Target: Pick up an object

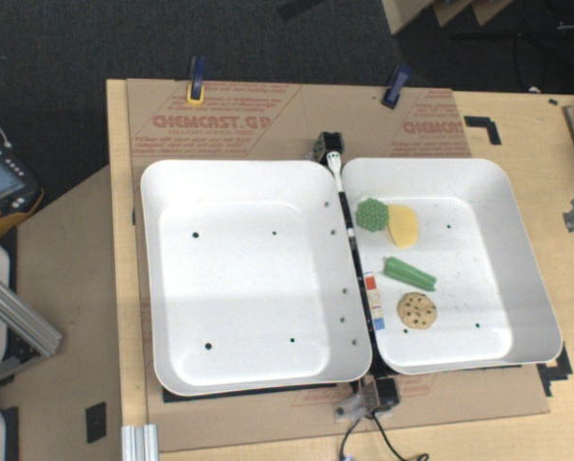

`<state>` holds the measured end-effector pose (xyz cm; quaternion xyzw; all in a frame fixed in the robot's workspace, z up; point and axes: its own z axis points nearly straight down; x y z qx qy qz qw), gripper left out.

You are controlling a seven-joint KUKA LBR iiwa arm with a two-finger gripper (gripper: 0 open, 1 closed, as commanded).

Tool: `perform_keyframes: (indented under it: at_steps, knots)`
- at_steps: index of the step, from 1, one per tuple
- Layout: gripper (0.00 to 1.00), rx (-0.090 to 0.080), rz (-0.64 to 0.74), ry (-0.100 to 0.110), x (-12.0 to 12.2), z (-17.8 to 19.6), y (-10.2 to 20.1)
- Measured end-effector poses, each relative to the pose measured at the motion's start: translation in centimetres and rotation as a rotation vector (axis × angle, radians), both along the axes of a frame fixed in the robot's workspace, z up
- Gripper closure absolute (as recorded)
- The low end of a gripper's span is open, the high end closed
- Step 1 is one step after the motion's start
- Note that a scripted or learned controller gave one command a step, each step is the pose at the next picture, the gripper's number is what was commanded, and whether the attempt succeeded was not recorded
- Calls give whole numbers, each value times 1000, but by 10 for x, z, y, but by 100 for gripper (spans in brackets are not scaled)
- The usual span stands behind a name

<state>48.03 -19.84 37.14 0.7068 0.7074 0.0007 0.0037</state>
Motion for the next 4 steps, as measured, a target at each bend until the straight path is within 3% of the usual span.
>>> perform_keyframes:
  at_steps: [1, 2, 3, 4]
  knots:
    - [100, 9, 5, 16, -2, -91, 64]
    - [100, 4, 7, 1, 0, -56, 141]
    - [100, 6, 7, 3, 0, -48, 204]
    - [100, -3, -18, 5, -3, -63, 46]
